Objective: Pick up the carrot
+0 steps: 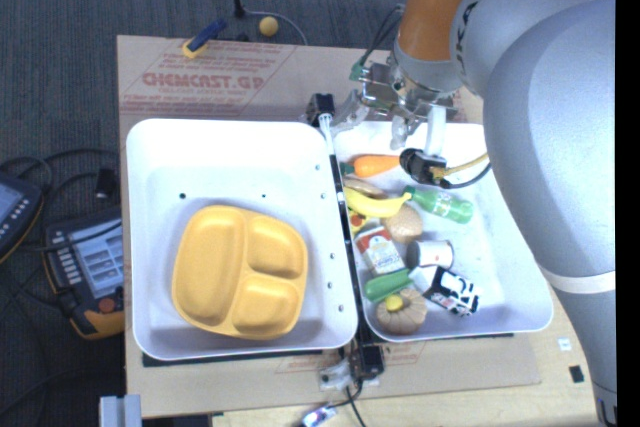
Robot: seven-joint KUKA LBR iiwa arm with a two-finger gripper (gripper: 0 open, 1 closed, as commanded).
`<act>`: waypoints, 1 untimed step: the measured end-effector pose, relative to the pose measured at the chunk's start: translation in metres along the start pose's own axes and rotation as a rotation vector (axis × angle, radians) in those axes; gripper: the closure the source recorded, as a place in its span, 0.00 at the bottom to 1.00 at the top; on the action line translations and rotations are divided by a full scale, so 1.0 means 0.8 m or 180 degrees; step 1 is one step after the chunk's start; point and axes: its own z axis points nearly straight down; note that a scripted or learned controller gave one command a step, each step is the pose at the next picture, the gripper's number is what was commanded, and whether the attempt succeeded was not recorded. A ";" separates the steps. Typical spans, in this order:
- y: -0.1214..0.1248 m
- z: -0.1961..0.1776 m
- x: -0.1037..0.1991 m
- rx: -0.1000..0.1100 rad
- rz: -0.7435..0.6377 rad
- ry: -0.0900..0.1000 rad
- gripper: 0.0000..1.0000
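Camera view, end effector [392, 115] over cluttered bin's [522, 313] far end, near carrot [376, 165], opening cannot be told

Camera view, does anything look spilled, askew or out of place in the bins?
Nothing spilled or damaged. The right bin is just a crowded jumble: the green bottle lies on its side beside the banana.

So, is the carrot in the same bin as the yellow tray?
No, the carrot lies beside the banana in the cluttered bin, and the yellow tray sits in the neighbouring bin.
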 end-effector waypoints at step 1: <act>-0.014 0.107 -0.101 -0.0035 -0.1007 -0.0014 0.00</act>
